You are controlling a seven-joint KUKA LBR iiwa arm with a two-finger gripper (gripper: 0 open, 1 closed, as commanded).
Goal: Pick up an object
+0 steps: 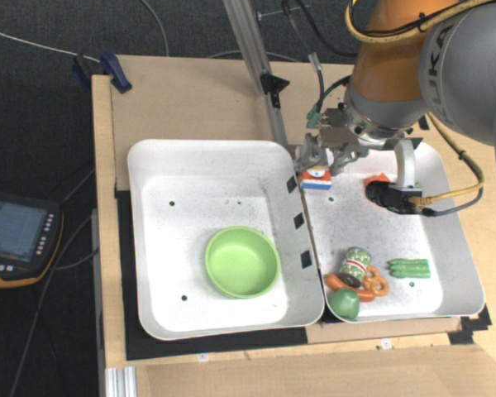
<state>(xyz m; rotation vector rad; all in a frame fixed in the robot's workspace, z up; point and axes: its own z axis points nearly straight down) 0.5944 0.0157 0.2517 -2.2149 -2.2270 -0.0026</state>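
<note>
Two white bins; one green bowl, left of the gripper; one small box beneath it.

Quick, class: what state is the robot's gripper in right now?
Gripper: shut on a small red, white and blue box, above the right bin.

I could not see the back corner of the right bin, because the big grey and orange arm covered it. The arm itself ran off the top and right edges. The gripper sat over a small red, white and blue box, hiding its top. The little toys near the front were too small to name.
</note>
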